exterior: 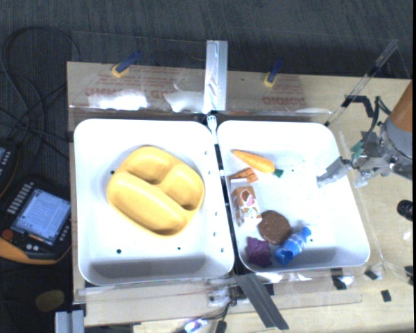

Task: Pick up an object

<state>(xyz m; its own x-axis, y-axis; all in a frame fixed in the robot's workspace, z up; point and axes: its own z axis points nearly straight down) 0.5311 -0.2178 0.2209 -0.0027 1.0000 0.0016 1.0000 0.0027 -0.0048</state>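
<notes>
Tool [347,171] at right bin [347,207] edge, arm [402,134] cut off by frame

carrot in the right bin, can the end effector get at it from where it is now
Probably yes: the carrot lies alone near the bin's far wall, nothing on top, and the end effector sits over the right rim with open bin floor between.

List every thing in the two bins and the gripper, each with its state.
Large yellow bread-shaped toy: lying in left bin.
Orange carrot: lying flat, right bin.
Round brown cookie: flat.
Blue bottle: on its side.
Purple lump: resting against bin wall.
Gripper: above right bin, holding nothing.
</notes>
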